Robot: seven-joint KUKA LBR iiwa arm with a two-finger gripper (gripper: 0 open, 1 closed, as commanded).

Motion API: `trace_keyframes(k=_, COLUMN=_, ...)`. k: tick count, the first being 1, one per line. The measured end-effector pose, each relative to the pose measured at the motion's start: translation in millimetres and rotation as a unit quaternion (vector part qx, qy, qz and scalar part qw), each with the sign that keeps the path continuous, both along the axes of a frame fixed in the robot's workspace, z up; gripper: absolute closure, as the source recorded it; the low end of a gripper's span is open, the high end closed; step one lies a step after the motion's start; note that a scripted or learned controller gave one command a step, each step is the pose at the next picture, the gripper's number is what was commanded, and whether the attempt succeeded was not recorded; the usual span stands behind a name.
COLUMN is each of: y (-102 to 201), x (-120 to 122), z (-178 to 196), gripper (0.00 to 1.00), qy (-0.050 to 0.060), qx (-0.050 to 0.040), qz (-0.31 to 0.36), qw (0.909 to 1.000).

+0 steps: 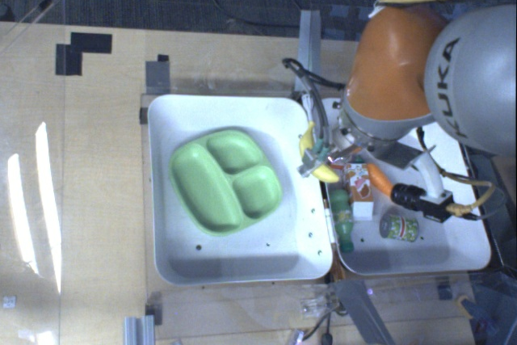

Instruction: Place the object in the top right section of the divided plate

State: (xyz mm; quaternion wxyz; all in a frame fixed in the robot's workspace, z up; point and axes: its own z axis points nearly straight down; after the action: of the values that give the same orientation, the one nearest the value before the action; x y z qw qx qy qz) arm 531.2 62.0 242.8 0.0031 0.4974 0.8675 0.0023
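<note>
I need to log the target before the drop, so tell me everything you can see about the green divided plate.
The green divided plate is pale green with a smooth, plastic-looking, slightly glossy surface and a rounded outline. Raised ridges split it into three sections: one long section along its left side and two smaller ones on the right. It lies flat and right side up, turned at an angle, near the middle of the left white bin, resting on the bin floor. Nothing lies in its sections, and nothing else touches it.

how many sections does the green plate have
3: the green divided plate in the left bin has one long section on its left, and two smaller ones at upper right and lower right.
</note>
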Motion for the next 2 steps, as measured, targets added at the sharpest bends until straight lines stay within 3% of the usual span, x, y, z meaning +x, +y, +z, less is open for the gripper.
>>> trace_keyframes(k=1, y=59.2, x=39.6, z=-25.7, gripper=1.0, qy=0.001, qx=-0.0005, qz=0.123, qw=0.9924)
trace_keyframes(k=2, y=59.1, x=39.6, z=-25.7, gripper=0.0, qy=0.001, qx=-0.0005, qz=0.123, qw=0.9924)
